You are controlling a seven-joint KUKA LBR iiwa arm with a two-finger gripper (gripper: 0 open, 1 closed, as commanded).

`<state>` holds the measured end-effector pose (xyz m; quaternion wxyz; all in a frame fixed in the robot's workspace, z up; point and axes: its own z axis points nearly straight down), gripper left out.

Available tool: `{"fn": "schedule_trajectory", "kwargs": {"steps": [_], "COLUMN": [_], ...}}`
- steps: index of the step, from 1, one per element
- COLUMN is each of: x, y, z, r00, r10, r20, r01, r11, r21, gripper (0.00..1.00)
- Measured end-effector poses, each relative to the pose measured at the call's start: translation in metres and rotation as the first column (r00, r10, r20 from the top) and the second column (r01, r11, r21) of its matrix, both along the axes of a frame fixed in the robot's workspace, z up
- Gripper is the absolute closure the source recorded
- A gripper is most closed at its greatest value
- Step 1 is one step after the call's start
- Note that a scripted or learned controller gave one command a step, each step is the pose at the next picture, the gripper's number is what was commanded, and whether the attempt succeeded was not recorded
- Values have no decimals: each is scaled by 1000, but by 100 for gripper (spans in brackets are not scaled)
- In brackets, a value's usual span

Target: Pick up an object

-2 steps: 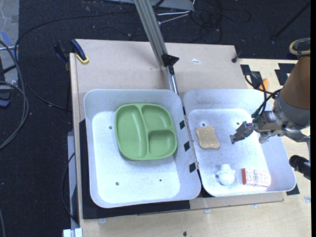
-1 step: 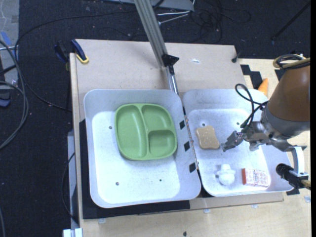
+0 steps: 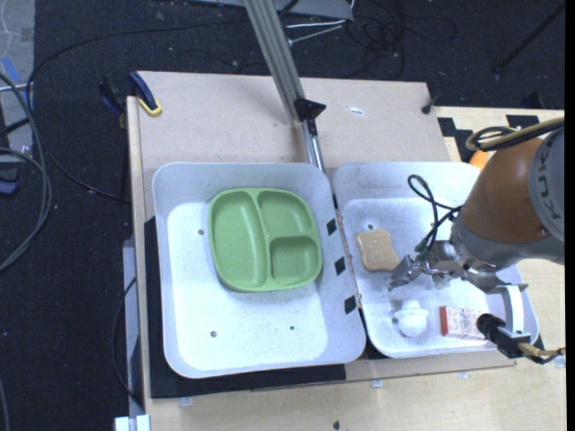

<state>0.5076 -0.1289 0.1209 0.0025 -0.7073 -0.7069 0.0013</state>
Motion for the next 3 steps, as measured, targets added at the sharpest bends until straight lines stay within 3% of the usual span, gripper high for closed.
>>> {"fn": "schedule_trajectory", "kwargs": {"steps": [1,2,3], "x": [1,2,-6], "y": [0,-1,-6], "z": [-29,-16,35], "r00": [1000,1000,1000], "r10": [0,-1,-1], "r20": [6,12,7], "r01": [0,1,1], "r11": [1000,1000,1000], "r21": [-3,-4,-2], "gripper": [0,100,100]}}
